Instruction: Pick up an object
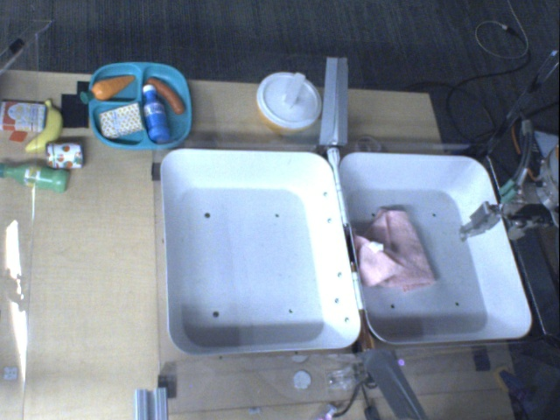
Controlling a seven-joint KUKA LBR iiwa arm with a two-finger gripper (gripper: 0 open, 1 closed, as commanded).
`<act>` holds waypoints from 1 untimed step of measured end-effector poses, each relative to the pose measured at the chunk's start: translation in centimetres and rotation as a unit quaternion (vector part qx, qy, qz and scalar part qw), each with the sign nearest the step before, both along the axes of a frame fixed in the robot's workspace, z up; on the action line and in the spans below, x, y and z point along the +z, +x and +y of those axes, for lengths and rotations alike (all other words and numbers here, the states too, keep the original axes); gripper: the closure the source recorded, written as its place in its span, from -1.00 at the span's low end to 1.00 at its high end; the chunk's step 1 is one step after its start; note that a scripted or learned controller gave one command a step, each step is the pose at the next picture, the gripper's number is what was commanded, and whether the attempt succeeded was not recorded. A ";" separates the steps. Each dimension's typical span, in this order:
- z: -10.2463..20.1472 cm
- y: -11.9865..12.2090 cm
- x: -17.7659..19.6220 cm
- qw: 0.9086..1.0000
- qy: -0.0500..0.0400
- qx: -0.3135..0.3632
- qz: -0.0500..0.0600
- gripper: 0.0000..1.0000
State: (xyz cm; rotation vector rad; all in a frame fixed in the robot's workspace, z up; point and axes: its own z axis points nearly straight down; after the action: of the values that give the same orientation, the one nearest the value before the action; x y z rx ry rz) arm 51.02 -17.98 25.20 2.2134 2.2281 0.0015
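Sitting side by side, two white bins (245, 169), right one holding a crumpled pink cloth (395, 250) near its left wall; gripper (483, 220) hovering at the right rim, grip state impossible to tell; seemingly approaching, next reaching leftward and descending

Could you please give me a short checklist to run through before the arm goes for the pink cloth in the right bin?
1. Target present: pink cloth lies crumpled in the right bin, toward its left side: ok.
2. Cloth free of other objects: nothing lies on it: ok.
3. Gripper position: at the bin's right edge, apart from the cloth, not yet over it: not ok.
4. Finger opening: too small to read: cannot tell.
5. Path from gripper to cloth: bare bin floor between: ok.
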 end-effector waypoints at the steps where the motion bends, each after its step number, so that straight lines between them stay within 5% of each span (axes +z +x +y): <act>1: 4.8 2.9 -13.3 0.994 0.001 0.108 0.002 -1.00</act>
State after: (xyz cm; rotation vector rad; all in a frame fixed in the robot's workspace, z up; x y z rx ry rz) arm 53.89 -13.22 11.92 1.9621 2.4562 -0.0006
